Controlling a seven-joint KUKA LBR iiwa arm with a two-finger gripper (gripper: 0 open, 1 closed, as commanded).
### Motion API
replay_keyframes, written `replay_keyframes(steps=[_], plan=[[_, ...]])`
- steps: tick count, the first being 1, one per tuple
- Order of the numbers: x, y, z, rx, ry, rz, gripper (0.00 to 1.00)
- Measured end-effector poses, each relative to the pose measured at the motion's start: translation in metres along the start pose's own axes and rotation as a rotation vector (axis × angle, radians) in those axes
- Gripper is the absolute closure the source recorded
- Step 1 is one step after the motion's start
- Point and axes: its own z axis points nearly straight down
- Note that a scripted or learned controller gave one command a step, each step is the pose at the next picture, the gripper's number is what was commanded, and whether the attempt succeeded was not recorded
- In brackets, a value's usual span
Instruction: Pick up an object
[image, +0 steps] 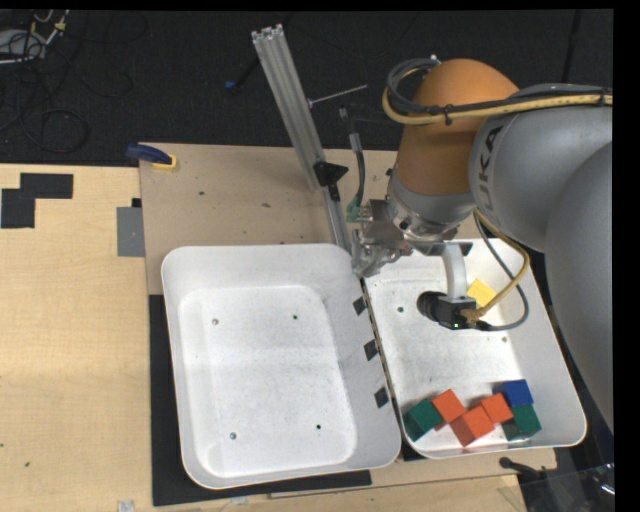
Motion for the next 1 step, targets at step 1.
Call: replay_keyframes(steps=[1], plan=[[0.0492,-0.0005,-0.0072,-0.004,0.0,-0.001,1.0]])
